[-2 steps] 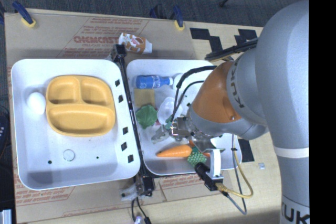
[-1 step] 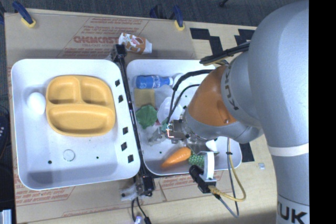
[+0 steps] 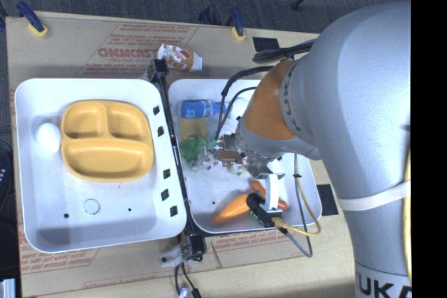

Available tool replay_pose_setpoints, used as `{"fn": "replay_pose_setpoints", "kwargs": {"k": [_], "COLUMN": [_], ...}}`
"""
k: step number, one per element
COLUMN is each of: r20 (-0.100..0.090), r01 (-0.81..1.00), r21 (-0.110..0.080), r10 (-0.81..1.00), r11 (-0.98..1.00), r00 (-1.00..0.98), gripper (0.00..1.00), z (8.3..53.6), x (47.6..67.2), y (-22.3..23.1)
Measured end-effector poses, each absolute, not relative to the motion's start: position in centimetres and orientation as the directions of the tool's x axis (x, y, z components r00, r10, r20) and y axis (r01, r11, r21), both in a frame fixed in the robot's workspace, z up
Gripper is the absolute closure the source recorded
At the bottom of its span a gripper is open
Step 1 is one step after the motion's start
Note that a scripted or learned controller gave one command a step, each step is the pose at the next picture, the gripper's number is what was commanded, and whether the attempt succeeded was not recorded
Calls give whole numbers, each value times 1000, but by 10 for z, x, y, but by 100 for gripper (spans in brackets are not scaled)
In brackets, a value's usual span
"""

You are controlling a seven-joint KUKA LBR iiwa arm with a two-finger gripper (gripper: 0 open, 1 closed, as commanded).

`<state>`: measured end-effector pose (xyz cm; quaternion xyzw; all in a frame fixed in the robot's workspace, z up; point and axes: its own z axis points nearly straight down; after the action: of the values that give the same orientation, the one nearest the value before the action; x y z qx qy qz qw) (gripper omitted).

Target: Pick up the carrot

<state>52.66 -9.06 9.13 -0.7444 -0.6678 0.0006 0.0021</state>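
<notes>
1. Left bin: a white round object was recorded by its left wall, touching or just beside a yellow divided tray that lay flat across the far half of the floor.
2. Packet: a small printed packet was noted on the bench itself, outside both bins and near their far corners.
3. Right bin: along its left side, from far to near, a blue can, a tan block and a green item were listed, each close to the next.
4. Gripper: it was found low over the middle of the right bin, just beside the green item and under the orange band of the arm. Whether it was open or closed could not be told, and nothing was seen held in it.
5. Carrot: it was logged lying on the floor of the right bin by the near wall, with its tip pointing left, apart from the gripper. An orange-red piece lay just beside it (partly hidden, not identified).
6. Progress: the task was judged not done. The carrot had not been lifted or enclosed, so the approach to it, the grasp and the lift were all judged outstanding.
</notes>
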Motion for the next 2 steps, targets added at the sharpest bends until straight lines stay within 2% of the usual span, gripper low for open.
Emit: {"fn": "replay_pose_setpoints", "kwargs": {"k": [1, 2], "r20": [1, 1], "r01": [992, 984], "r21": [-6, -3], "r10": [992, 984], "r11": [-125, -176], "r00": [125, 176], "gripper": [0, 0], "z": [91, 192], "x": [475, 531], "y": [-95, -54]}}
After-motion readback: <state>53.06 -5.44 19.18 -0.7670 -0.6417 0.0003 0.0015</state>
